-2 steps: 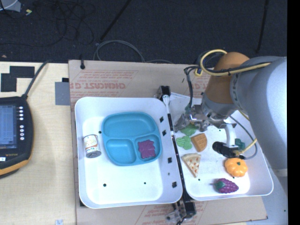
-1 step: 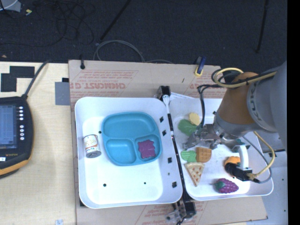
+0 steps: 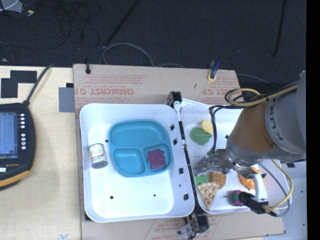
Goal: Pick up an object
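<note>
My gripper (image 3: 212, 163) is low in the right bin (image 3: 226, 113), near its left wall, at the end of the grey arm with the orange band. Just below it lies a tan waffle-like square (image 3: 218, 177), and under that a pale wedge with green on top (image 3: 207, 191). A green and yellow piece (image 3: 201, 134) lies above the gripper, apart from it. An orange piece (image 3: 247, 180) and a purple and green piece (image 3: 235, 198) lie at the bin's lower right, partly under the arm. Nothing is visibly held.
The left bin (image 3: 95, 189) holds a blue compartment tray (image 3: 131, 140) with a purple item (image 3: 157, 158) in one section, and a small can (image 3: 98, 155) beside it. A teach pendant (image 3: 12, 139) sits at the far left. Cables loop around the arm at the right.
</note>
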`<state>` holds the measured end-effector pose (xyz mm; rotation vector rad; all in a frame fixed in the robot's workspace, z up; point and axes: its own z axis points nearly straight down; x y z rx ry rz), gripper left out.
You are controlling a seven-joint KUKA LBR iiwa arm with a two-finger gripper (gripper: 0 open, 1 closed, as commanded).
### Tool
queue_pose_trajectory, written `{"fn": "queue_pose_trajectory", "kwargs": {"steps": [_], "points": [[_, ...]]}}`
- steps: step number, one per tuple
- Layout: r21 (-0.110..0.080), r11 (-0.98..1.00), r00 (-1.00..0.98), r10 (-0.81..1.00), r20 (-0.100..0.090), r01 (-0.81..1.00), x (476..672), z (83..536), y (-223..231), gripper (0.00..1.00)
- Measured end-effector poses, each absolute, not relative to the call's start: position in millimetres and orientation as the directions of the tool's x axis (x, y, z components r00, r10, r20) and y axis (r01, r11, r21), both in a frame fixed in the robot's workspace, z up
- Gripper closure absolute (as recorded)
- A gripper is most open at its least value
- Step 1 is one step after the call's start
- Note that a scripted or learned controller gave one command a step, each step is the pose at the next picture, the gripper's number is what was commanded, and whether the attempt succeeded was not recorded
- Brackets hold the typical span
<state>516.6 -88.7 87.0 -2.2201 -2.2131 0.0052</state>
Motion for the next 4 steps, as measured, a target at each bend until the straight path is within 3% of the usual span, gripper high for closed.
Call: {"fn": "queue_pose_trajectory", "kwargs": {"steps": [1, 2, 3, 4], "points": [[-0.004, -0.002, 0.002, 1.000, 0.001, 1.000, 487.2, 87, -103, 0.00], [0.006, -0.003, 0.003, 1.000, -0.005, 1.000, 532.2, 159, -167, 0.00], [-0.003, 0.004, -0.004, 1.000, 0.001, 1.000, 563.5, 84, -123, 0.00], [0.004, 0.005, -0.005, 1.000, 0.001, 1.000, 622.2, 120, -85, 0.00]]}}
